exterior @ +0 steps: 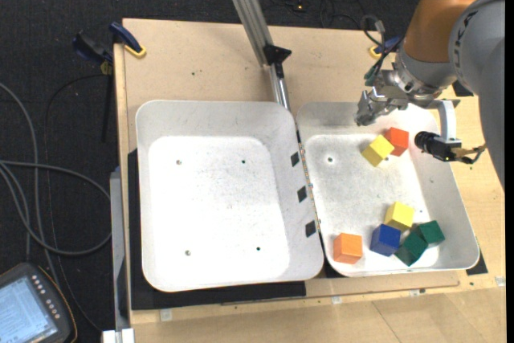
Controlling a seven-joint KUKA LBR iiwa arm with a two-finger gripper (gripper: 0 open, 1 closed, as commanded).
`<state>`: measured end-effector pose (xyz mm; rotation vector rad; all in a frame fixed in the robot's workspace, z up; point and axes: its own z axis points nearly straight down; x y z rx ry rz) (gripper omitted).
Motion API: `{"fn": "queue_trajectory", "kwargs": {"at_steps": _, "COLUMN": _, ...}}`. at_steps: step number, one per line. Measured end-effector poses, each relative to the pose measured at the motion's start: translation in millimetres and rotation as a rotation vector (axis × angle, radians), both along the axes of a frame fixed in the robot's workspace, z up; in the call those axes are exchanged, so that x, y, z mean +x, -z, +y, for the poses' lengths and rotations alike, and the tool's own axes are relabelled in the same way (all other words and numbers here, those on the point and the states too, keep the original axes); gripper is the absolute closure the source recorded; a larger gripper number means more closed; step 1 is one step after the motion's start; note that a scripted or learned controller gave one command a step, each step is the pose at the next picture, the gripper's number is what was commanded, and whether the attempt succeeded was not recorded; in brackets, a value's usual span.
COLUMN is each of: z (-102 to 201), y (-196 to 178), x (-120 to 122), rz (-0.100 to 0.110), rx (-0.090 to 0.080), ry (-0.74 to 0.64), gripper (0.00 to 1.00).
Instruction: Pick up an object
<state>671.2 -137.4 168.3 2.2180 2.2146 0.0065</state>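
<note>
- The gripper [371,110] hangs over the far edge of the right bin [450,197], fingers pointing down; whether they stand wide or narrow cannot be told, and nothing shows between them.
- The nearest candidates lie just toward the camera and slightly to the right of it: a yellow block [376,150] and, touching it on the right, an orange-red block [397,140].
- The yellow block sits turned at an angle, so no clear long axis can be read.
- Well away, toward the near rim, sits a cluster: orange cube [347,247], blue cube [385,239], second yellow cube [399,214], two green blocks [422,239].
- The left bin [161,132] lies farther off to the left.
- My judgement: a short descent toward the yellow block is the likeliest pick, though its neighbour crowds one side.
- The fingertips blur into the wrist hardware [401,84].
</note>
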Motion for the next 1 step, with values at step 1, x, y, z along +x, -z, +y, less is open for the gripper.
{"fn": "queue_trajectory", "kwargs": {"at_steps": 1, "z": -0.2, "y": -54.6, "x": 1.8, "rz": 0.0, "rx": 0.0, "ry": -0.004, "gripper": 1.0}}
